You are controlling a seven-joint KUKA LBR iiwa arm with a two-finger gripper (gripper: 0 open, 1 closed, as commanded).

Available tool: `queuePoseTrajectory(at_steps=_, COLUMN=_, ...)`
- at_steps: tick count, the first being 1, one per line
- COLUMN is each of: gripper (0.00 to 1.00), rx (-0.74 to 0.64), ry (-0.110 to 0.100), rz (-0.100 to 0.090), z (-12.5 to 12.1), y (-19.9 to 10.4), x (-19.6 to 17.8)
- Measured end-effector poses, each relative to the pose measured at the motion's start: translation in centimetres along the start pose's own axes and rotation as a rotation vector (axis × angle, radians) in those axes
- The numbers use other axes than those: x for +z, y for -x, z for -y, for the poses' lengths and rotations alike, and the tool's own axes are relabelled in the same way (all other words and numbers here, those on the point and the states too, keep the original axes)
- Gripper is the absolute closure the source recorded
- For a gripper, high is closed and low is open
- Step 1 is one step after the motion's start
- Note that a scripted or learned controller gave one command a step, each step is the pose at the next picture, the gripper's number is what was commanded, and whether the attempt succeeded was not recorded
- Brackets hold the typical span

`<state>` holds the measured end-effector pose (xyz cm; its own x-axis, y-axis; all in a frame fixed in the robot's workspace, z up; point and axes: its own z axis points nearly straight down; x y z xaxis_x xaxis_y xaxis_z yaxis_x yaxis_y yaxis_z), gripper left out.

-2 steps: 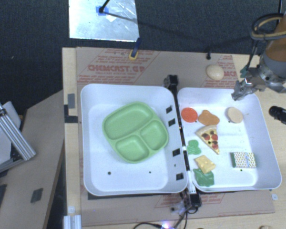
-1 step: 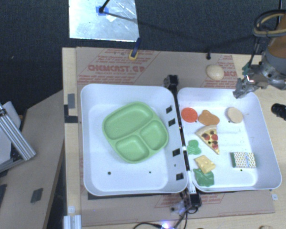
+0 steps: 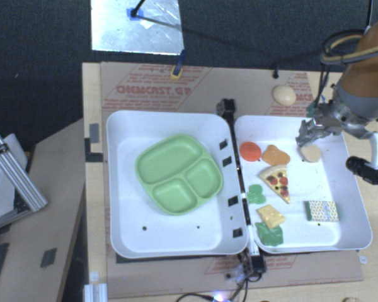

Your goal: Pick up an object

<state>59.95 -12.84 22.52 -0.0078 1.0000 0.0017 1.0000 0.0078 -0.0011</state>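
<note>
Toys for picking are spread across the right bin (image 3: 356, 231). Nearest its front edge lie a green piece (image 3: 270, 234) and a yellow cheese block (image 3: 271, 216); a patterned box (image 3: 321, 211) sits toward the front right corner. Further back are found a pizza slice (image 3: 278, 182), an orange piece (image 3: 275, 155) and a red disc (image 3: 250, 150). By the far right edge a pale round piece (image 3: 310, 153) lies just under the gripper (image 3: 312, 134), whose finger spread cannot be told. A straight descent, centred on that piece, is advised before closing.
</note>
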Motion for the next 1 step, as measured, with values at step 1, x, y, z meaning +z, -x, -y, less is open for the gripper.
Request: queuePoseTrajectory(at_steps=1, gripper=1.0, rx=0.0, ry=0.001, rz=0.0, z=3.17, y=-3.73, x=-0.96)
